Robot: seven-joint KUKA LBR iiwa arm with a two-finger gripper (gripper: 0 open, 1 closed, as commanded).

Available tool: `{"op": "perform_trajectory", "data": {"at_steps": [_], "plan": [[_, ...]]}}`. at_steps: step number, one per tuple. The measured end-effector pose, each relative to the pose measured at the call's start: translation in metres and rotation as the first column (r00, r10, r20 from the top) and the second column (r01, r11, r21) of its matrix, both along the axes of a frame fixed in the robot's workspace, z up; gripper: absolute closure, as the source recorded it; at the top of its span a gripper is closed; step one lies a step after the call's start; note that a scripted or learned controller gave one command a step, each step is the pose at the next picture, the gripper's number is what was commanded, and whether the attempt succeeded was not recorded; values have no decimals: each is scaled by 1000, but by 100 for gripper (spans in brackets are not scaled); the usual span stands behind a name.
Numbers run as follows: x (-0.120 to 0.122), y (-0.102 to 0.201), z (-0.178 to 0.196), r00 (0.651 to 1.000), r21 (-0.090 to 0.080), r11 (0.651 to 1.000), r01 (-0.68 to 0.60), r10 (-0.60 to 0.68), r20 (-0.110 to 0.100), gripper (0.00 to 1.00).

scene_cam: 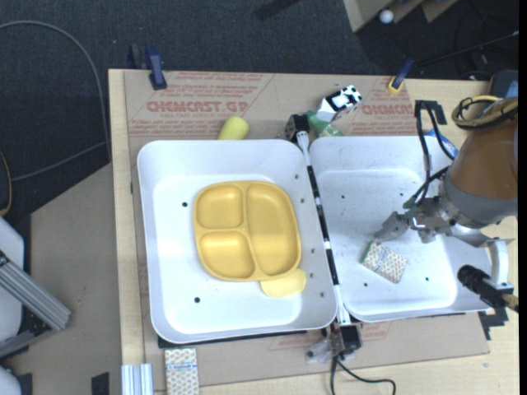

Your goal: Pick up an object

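A small patterned square packet (384, 262) lies flat on the floor of the right bin (362, 171), toward its front. My gripper (397, 226) reaches in from the right and hovers just above and behind the packet, close to its far corner. Nothing is visibly held by it. In the left bin (165, 188) rests a yellow divided plate (247, 229), with a pale yellow flat piece (285, 284) poking out from under its front edge.
A yellow rounded object (234, 127) lies on the cardboard behind the left bin. A black-and-white object (341, 100) sits behind the bins' shared divider. The arm's orange band (486, 167) and cables (428, 138) hang over the right bin's right side.
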State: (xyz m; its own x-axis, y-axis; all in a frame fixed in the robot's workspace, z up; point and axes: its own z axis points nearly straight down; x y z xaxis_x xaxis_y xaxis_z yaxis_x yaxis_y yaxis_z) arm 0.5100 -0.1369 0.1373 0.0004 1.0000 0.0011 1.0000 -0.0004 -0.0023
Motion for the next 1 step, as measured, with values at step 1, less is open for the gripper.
{"op": "perform_trajectory", "data": {"at_steps": [1], "plan": [[-18,22,-53,1000,0,1000,0,0,1,0]]}}
